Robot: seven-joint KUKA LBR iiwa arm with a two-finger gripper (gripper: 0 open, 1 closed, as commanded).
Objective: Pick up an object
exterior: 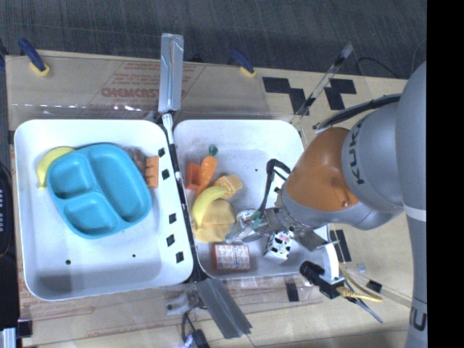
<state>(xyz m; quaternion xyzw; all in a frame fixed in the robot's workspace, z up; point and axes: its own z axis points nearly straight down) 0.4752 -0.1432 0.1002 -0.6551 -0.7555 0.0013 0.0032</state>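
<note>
Yellow banana (206,203) lies in the right bin (239,133), just left of the gripper (254,223), with a small can (232,256) on its side just below-left of it. You cannot tell from this slant how the gripper is set, nor whether it has anything. Your nearest candidates sit leftward, the can's long axis running left-right.

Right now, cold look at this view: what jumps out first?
The big blue divided tray dominates the left bin, with a yellow piece peeking from under its far-left edge. In the right bin, the arm's orange band hangs over a pile: banana, carrot, can, black-and-white cube.
</note>
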